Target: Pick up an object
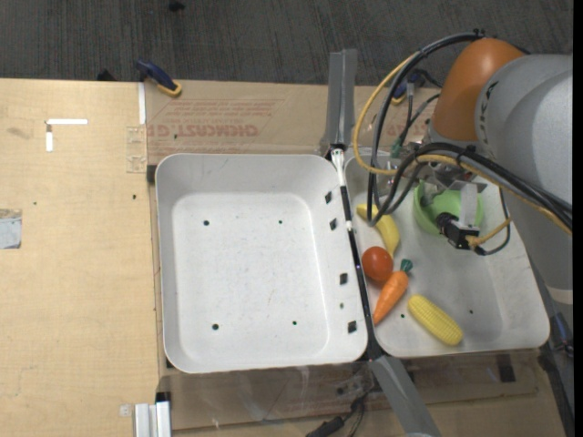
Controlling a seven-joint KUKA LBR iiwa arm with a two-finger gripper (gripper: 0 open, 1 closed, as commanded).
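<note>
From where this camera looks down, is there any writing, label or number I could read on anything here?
Cardboard sheet behind the left bin: faint red print, seen upside down and too blurred to read with any certainty.
Toy corn, carrot and tomato in the right bin: no writing.
The bins: no writing visible.

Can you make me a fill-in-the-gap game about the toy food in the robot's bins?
1. The toy carrot is the colour ____.
2. All the toy food lies in the ____ bin of the two.
3. The round red tomato sits right next to the ____.
4. The yellow corn cob lies nearer the ____ edge of its bin than the banana does.

Missing words: orange; right; carrot; front
</note>
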